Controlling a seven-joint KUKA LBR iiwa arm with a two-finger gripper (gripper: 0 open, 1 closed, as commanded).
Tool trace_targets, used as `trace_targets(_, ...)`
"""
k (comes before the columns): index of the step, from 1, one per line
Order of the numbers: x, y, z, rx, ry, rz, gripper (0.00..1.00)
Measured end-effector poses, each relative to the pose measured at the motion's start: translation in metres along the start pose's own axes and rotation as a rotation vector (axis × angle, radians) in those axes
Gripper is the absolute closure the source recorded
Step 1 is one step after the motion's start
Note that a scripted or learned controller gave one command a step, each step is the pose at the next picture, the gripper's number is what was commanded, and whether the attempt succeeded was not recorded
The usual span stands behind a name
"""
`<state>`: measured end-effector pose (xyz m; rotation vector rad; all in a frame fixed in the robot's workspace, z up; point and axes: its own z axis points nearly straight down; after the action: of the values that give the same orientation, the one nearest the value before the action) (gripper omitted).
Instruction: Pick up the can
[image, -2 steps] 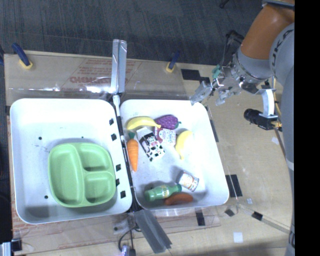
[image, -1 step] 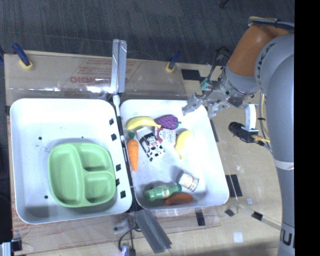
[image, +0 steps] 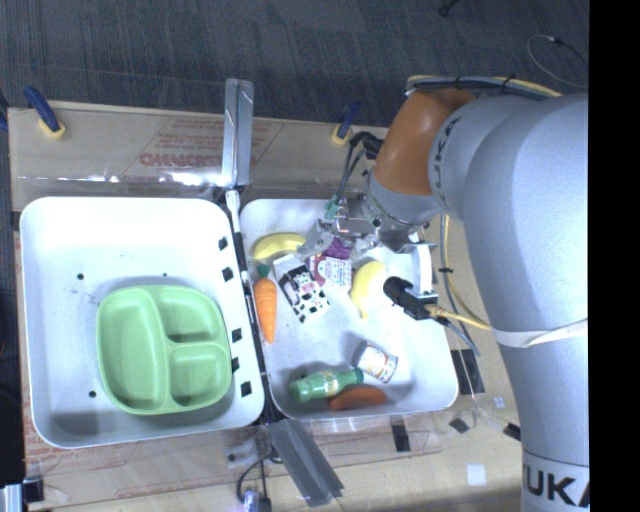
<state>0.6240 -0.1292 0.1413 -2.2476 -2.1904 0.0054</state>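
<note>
The can (image: 378, 363) is small, with a white and red label. It lies on its side near the front of the right bin (image: 432, 372), just right of a green bottle (image: 325, 382). My gripper (image: 336, 232) is low over the back of the same bin, among a pink packet (image: 334, 268), a banana (image: 277, 244) and a black-and-white carton (image: 303, 288). It is well behind the can and apart from it. The grey arm with its orange band (image: 415, 145) covers the bin's back right corner.
A carrot (image: 265, 308) lies along the right bin's left wall, and a yellow fruit (image: 366, 283) sits mid-bin. A red-orange item (image: 357, 398) rests by the front wall. The left bin (image: 50, 230) holds a green divided tray (image: 165, 347).
</note>
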Motion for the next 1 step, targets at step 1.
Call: trace_targets(1,-0.0808,-0.0559,0.0504,0.0,0.001,0.079,0.0)
